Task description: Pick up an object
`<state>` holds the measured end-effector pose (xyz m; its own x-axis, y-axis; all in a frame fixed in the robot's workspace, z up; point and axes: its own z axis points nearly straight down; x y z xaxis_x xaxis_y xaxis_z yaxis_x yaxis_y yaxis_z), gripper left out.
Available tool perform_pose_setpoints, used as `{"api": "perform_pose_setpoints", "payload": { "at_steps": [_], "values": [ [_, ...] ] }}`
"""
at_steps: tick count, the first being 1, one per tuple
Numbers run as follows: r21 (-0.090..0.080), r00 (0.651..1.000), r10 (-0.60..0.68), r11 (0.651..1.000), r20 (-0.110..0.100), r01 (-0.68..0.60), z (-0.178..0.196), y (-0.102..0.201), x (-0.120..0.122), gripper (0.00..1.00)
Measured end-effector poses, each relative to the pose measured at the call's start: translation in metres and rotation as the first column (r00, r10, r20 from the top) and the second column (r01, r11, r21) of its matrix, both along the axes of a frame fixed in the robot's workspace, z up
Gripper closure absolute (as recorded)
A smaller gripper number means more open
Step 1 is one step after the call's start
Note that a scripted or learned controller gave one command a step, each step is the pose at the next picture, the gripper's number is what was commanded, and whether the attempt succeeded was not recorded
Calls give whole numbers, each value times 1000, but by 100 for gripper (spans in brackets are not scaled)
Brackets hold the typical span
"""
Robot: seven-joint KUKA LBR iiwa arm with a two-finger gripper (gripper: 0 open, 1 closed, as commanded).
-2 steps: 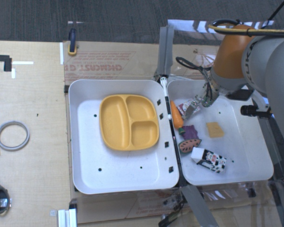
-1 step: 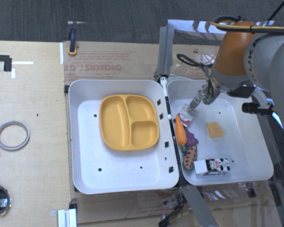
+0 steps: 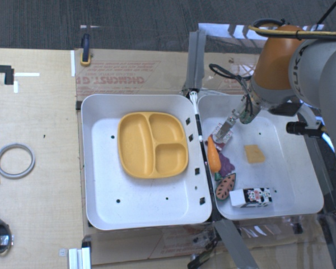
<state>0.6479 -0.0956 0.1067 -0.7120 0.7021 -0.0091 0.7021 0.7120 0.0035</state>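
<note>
A small white carton printed with black-and-white cow patches (image 3: 251,196) lies on its side at the near edge of the right-hand white bin (image 3: 291,167), nearest the camera, with a brown oval toy dotted with dark spots (image 3: 225,185) just beside it toward the divider between the two bins. Farther back from the carton, hard against that divider, an orange carrot-shaped toy (image 3: 213,156) rests touching a crumpled purple piece (image 3: 226,163), and a flat tan square like a cracker (image 3: 254,154) sits apart from the carton toward the bin's middle. The grey arm's two-finger gripper (image 3: 223,132) slants down just behind the carrot's far tip; whether its claw is apart or together cannot be told from this angle, and nothing is seen between its fingers. Beyond the divider, the left bin (image 3: 101,189) holds a yellow three-compartment plastic plate (image 3: 152,144). The carrot looks the likeliest target: a sound grasp would come straight down across its narrow width, clear of the bin wall and the purple piece, closing only once both fingers straddle it.
</note>
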Motion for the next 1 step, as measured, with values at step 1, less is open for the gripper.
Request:
{"api": "perform_pose_setpoints", "payload": {
  "at_steps": [1],
  "values": [
    [3, 993, 115, 993, -7, -115, 34, -83, -55, 0]
  ]
}}
